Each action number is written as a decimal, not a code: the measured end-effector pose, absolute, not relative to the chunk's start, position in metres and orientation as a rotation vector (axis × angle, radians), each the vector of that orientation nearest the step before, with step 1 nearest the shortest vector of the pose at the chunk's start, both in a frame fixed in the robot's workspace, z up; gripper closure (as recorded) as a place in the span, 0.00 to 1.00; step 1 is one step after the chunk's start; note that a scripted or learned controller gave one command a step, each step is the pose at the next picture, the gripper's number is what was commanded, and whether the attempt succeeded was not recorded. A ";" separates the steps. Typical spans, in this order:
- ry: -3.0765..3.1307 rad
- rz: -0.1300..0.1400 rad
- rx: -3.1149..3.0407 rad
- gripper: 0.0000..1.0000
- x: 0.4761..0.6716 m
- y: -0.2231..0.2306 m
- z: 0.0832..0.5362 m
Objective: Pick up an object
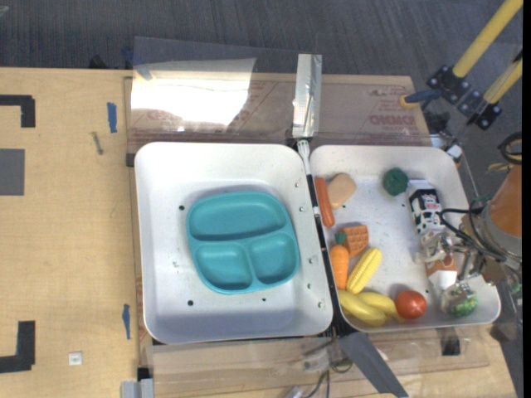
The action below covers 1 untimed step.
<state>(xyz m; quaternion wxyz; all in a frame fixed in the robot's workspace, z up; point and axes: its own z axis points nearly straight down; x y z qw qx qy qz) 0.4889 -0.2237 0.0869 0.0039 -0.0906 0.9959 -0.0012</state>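
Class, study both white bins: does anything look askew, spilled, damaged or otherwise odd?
Mostly tidy. The teal divided plastic plate sits at a slight angle in the left white bin. In the right white bin, the orange toy hot dog lies against the dividing wall. Nothing looks spilled or broken.

A red tomato [411,303] is seen at the right bin's [373,160] near wall, beside a yellow banana [366,306]; a possibly green item [461,303] is glimpsed near the right corner.

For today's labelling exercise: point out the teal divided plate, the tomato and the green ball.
teal divided plate [241,215]: camera view, floor of its long upper compartment.
tomato [411,304]: camera view, middle of its red skin.
green ball [395,181]: camera view, its centre.
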 end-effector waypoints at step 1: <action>3.115 -0.008 -0.289 1.00 0.491 -0.222 0.099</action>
